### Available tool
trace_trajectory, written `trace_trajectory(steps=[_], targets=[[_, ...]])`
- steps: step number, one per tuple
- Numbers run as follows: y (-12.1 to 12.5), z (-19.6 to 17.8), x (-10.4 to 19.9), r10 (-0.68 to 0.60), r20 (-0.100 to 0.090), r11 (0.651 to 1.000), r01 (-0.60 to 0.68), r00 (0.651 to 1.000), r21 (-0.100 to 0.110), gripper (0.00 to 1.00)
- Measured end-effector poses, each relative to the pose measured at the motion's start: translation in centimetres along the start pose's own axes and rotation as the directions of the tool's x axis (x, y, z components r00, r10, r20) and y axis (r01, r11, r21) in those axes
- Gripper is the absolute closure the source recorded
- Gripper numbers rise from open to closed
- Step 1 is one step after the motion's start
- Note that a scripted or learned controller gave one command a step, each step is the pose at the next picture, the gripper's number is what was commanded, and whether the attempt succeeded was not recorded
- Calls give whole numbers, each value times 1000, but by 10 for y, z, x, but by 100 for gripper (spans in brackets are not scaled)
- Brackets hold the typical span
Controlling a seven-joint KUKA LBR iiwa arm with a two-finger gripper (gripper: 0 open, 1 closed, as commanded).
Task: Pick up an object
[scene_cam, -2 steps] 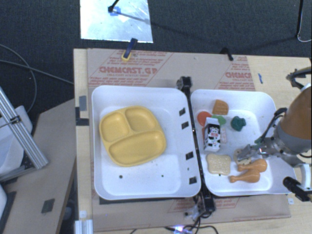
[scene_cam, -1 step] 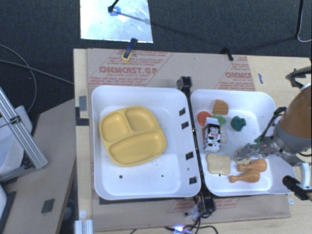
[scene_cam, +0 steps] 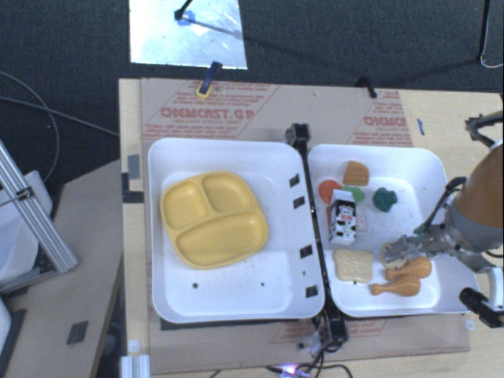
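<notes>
Two toy drumsticks (scene_cam: 403, 280) lie partly under the fingers (scene_cam: 396, 251), whose spread cannot be told

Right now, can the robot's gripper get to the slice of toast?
Probably yes. The gripper hangs low in the right bin, with the toast slice just beside it. Nothing lies on the toast, and the drumstick sits off to the side.

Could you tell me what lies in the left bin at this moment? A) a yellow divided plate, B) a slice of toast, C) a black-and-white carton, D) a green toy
A: the yellow divided plate lies alone in the left bin, while the toast slice, the green toy and the black-and-white carton all lie in the right bin.
</notes>
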State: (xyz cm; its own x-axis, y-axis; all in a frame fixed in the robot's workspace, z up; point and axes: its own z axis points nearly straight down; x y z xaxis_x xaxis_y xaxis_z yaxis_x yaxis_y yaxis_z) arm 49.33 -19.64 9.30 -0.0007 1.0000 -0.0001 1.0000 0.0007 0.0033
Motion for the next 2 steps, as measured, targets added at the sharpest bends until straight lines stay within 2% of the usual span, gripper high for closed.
trace_trajectory(steps=[1,2], targets=[[16,-23,-11,-3,2,1000,3,1000,-1,0],[-3,6,-9,1,0,1000,-1,1000,-8,0]])
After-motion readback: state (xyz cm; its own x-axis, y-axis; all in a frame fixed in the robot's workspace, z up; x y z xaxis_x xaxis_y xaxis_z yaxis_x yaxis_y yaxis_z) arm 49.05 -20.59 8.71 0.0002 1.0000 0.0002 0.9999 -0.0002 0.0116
